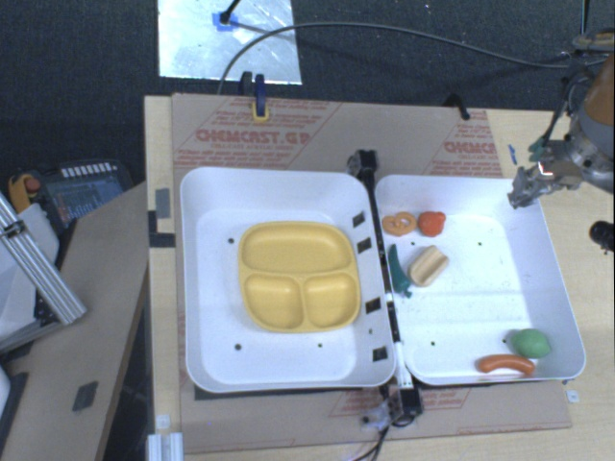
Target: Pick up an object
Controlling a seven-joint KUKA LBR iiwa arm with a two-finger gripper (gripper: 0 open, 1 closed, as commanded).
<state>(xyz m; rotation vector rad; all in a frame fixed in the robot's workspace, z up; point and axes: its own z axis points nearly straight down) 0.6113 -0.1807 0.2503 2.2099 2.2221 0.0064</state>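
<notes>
The table point(159, 257) carries two white bins side by side; the left bin point(207, 353) holds one yellow divided plate point(293, 275), which fills its middle; the right bin point(553, 286) holds five small things, all well apart from the gripper point(527, 192), which hangs over that bin's far right corner, nothing between it and them; whether its fingers are apart or together I cannot tell. Near the divider lie one bread roll point(429, 265), one orange ring point(399, 224) and one red tomato point(431, 223) just beside it; at the near right corner sit one green ball point(530, 343) and one sausage point(505, 364), touching.
</notes>
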